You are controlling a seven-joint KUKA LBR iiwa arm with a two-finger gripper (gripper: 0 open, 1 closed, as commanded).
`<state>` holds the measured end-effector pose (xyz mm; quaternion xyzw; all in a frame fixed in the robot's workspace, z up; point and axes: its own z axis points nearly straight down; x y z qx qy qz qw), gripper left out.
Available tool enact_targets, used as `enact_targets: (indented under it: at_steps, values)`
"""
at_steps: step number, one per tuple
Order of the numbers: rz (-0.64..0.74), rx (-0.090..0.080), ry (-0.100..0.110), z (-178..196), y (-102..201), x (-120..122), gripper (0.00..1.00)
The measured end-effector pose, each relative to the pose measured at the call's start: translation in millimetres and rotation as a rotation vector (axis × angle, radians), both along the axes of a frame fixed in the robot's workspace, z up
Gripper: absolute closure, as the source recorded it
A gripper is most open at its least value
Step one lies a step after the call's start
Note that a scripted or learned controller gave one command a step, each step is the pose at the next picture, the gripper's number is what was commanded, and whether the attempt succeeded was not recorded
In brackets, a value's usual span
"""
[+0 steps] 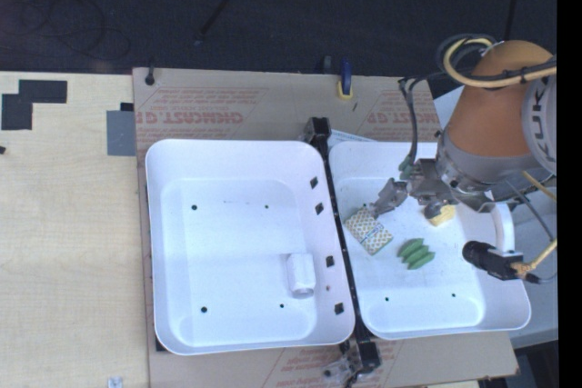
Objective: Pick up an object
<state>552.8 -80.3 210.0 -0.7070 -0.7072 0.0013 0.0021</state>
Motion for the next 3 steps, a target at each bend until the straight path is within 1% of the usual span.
enact_targets:
  at_steps: [1, 2, 3]
  values:
    - [-0.004, 0.001, 0.010, -52, -4, -82, 0.00]
    - [-0.007, 0.001, 0.002, -39, -5, -78, 1.00]
    - [-0.004, -0.006, -0.018, 101, -57, -76, 1.00]
